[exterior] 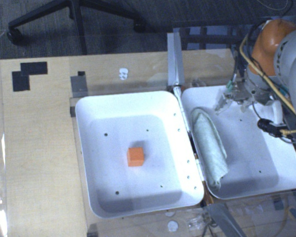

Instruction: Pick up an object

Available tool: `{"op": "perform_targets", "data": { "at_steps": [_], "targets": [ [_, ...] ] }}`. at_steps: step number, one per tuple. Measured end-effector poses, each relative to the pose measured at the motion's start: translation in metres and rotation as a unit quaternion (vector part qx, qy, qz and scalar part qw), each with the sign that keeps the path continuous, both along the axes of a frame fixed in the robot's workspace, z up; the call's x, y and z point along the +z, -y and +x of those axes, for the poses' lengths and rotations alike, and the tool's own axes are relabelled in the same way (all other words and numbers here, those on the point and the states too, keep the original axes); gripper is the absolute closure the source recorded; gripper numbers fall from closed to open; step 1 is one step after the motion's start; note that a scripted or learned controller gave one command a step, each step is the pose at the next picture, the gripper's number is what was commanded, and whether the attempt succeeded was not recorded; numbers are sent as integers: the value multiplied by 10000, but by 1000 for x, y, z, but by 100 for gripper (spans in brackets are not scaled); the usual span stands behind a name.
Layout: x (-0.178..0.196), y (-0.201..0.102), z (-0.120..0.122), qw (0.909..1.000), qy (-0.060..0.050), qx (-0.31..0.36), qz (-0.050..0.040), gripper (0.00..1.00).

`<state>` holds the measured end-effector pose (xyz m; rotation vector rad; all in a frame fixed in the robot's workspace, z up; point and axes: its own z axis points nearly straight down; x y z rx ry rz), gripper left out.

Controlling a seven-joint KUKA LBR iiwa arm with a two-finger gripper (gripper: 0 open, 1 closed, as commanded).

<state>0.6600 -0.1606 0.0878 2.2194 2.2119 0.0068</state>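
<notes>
The pincer point(234, 99) hangs over the far end of the right bin point(288, 179), whether open or closed I cannot tell, apparently lining up on the rolled grey cloth point(210, 146) against that bin's left wall.

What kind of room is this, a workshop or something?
Probably a robotics lab or test cell. A grey arm reaches over two white bins on a wooden bench, with an orange cube, a rolled cloth and an office chair base.
</notes>
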Motion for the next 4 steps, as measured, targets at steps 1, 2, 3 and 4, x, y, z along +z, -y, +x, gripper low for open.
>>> {"op": "perform_targets", "data": {
  "at_steps": [1, 2, 3, 4],
  "targets": [
    [12, -1, 2, 10000, 26, 31, -12, 100],
    [2, -18, -34, 9997, 11, -225, 1, 100],
    [0, -18, -35, 9997, 0, -229, 5, 0],
    [14, -19, -32, 9998, 42, -210, -1, 100]
  ]
}}
